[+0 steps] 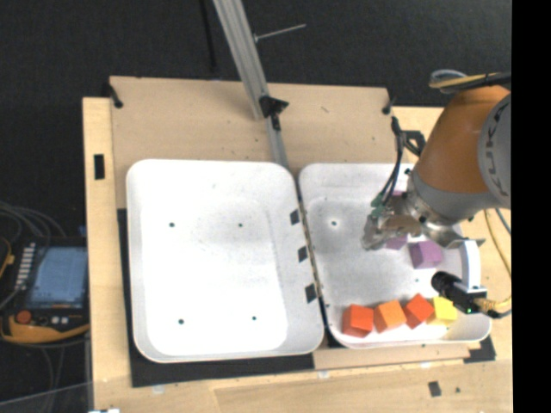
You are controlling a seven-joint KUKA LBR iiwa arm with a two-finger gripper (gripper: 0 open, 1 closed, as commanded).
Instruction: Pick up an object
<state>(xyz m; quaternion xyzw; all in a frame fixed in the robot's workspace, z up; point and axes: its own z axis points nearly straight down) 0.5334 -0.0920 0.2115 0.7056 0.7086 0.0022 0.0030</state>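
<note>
My gripper (pixel 376 233) hangs over the middle of the right bin (pixel 340 256), under the orange-banded wrist. A purple block (pixel 425 253) lies just right of it, partly hidden by the wrist. Along the bin's near edge sit a red-orange block (pixel 358 319), an orange block (pixel 390 314), a red block (pixel 419 309) and a yellow block (pixel 445 309) in a row. Nothing shows between the gripper's tips.
The left bin (pixel 215 256) stands beside the right one, with small black clips along the shared rim. A slanted metal pole (pixel 250 58) rises from the bench behind the bins. A device with a blue screen (pixel 56 278) sits off the bench at left.
</note>
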